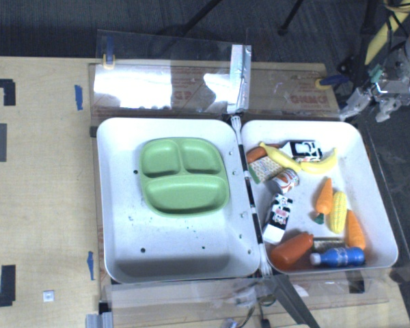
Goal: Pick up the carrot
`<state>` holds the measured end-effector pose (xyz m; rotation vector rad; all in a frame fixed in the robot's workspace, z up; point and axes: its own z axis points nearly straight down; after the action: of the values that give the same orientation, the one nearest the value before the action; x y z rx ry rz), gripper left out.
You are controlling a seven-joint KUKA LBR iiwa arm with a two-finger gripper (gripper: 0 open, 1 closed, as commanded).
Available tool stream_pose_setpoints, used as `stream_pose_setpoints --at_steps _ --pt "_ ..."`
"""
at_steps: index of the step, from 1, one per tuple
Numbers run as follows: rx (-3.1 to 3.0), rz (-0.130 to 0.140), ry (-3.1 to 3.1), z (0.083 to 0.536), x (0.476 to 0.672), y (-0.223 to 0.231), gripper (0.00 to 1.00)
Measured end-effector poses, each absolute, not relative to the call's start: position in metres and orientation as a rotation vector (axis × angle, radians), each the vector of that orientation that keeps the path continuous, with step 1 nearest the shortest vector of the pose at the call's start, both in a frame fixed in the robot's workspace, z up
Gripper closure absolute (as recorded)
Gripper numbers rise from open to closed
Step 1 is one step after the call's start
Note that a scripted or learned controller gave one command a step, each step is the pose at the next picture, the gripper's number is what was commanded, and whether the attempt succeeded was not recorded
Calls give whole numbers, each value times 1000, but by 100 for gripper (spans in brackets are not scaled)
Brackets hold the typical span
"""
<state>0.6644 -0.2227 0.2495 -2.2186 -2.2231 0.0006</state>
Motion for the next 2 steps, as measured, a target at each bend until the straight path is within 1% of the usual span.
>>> stream_pose_setpoints --at_steps 1,2 --pt "-2230 -4 -2202 126 592 -215 0" --pt "-1834 -4 -2555 86 545 -195 0"
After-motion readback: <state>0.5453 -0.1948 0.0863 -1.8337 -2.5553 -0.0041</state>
